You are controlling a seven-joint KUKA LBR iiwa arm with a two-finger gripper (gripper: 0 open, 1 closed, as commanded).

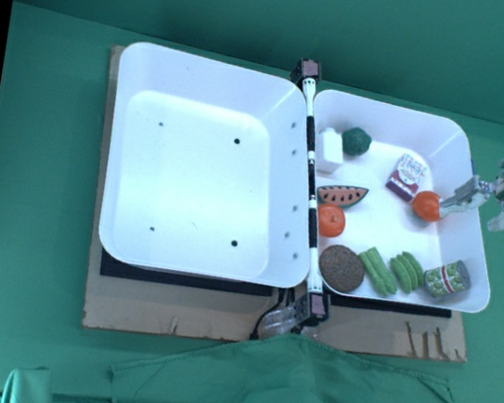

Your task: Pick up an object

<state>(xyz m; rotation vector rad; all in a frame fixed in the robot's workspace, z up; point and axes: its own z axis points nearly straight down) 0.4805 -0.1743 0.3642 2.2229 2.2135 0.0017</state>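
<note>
fingers: cannot tell if apart or together | gripper [466,195] at right bin [469,242] right rim, tip just beside orange ball [427,206] | near ball: red-white carton [408,174], green can [447,278] | left bin [132,153]

green cloth [40,162] covers the surface and the wall behind; cardboard sheet [176,321] lies beneath the bins, rumpled green fabric [297,393] in front.
</note>
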